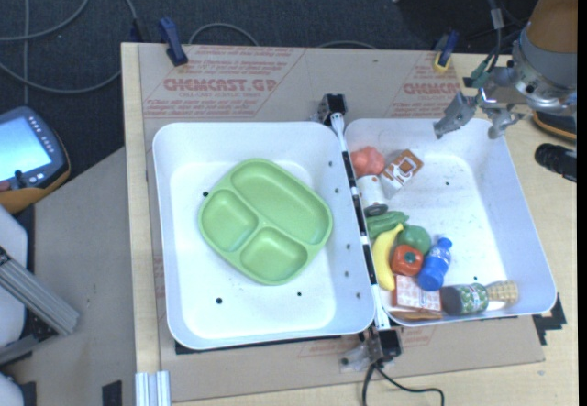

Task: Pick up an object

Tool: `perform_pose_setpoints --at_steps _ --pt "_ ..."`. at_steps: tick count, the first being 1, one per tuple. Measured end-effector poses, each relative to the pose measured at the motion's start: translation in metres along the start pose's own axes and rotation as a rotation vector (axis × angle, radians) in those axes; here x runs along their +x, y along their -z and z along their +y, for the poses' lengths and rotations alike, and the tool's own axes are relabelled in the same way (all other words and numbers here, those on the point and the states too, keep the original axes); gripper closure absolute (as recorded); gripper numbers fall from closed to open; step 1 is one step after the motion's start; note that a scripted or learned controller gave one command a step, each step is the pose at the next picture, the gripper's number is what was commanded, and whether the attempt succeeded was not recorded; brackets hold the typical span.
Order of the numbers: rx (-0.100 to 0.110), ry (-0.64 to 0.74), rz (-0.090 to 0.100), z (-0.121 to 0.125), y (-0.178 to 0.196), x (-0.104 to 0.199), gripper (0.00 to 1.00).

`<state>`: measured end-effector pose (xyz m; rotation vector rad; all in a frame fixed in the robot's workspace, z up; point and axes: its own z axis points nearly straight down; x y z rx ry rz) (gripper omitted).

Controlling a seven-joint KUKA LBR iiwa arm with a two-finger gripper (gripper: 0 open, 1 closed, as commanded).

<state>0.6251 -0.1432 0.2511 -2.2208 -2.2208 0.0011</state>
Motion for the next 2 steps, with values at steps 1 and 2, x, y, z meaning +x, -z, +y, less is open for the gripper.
perform_pose_setpoints --at_steps 1,2 --pt "0.015 -0.004 0.003 -0.062 -0.118 -0.017 0.0" --pt "-0.026 -0.002 -0.002 0.006 -0.147 0.027 0.0"
